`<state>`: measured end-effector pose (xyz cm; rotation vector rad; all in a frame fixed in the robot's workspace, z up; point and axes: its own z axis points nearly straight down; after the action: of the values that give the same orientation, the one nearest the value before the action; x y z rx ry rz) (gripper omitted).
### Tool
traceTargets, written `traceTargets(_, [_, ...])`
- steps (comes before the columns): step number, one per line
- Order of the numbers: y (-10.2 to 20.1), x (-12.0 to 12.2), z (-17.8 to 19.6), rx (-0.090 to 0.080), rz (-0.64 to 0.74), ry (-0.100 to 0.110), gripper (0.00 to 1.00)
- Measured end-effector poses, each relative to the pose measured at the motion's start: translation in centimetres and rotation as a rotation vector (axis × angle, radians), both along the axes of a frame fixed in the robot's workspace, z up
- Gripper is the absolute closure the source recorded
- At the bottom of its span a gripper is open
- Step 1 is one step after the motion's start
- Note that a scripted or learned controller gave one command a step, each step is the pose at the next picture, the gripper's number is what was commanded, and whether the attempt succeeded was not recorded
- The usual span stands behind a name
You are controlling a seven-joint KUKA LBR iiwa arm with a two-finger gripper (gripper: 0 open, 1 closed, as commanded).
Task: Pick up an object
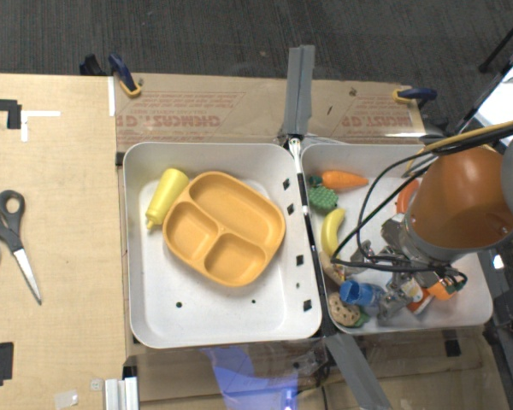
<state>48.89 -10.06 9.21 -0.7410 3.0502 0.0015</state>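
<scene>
We see an orange-yellow divided tray (225,227) in the white left bin (145,297), a yellow bottle (165,196) beside that tray, and past it an orange carrot (344,178), a green ridged piece (323,197) and a blue cup (356,293).

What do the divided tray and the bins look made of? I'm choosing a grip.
Divided tray: likely moulded plastic, matte orange-yellow, with rounded compartment walls and soft highlights. Left bin and right bin: smooth white, probably plastic or coated metal; rounded corners, faint sheen. The look leaves it open.
</scene>
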Motion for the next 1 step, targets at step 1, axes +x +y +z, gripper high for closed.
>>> traceTargets(1, [-3.27, 1.97, 0.10, -0.002, 0.194, -0.003, 0.00])
